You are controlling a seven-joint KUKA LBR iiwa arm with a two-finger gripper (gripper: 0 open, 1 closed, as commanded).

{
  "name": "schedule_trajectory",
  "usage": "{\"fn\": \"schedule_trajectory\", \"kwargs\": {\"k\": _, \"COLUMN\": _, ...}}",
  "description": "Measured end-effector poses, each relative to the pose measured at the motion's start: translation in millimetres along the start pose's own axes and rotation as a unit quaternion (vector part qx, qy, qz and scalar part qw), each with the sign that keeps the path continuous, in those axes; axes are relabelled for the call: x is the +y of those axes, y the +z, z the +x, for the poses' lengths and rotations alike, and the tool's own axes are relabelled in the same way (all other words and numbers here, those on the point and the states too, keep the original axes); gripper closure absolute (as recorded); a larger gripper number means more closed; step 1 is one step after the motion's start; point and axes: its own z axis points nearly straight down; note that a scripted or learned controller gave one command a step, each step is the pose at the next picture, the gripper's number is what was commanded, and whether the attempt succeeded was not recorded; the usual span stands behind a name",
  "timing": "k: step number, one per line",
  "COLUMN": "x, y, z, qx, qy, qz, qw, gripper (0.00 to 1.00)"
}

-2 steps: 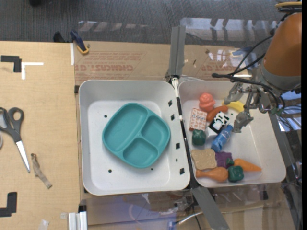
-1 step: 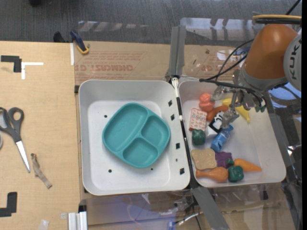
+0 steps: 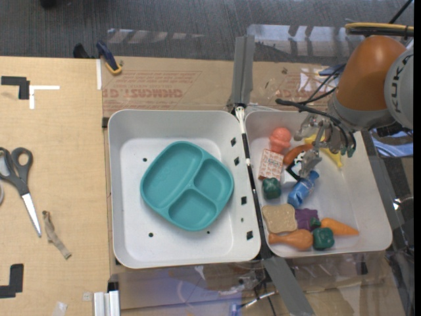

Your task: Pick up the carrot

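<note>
Orange carrot [image 3: 340, 227] lying near the front right corner of the right bin [image 3: 376, 196], long axis roughly across the view with the tip toward the right, just beside a green toy [image 3: 322, 238]. Well apart from the claw [image 3: 314, 155], which hangs over the bin's back half above a blue bottle [image 3: 302, 189]; carrot toward the camera and slightly right. Claw state: cannot tell amid the clutter.
</note>
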Motion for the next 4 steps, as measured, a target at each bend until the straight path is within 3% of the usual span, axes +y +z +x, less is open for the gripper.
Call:
{"fn": "schedule_trajectory", "kwargs": {"k": 1, "x": 7.2, "y": 1.2, "z": 3.5, "qx": -0.002, "qy": 0.101, "qz": 0.002, "qw": 0.9949, "gripper": 0.00}}
{"fn": "schedule_trajectory", "kwargs": {"k": 2, "x": 22.1, "y": 1.9, "z": -14.7, "qx": -0.002, "qy": 0.239, "qz": 0.001, "qw": 0.9711, "gripper": 0.00}}
{"fn": "schedule_trajectory", "kwargs": {"k": 3, "x": 6.8, "y": 1.7, "z": -22.1, "qx": 0.003, "qy": 0.359, "qz": -0.003, "qw": 0.9332, "gripper": 0.00}}
{"fn": "schedule_trajectory", "kwargs": {"k": 4, "x": -22.1, "y": 2.1, "z": -25.8, "qx": 0.002, "qy": 0.642, "qz": -0.001, "qw": 0.7664, "gripper": 0.00}}
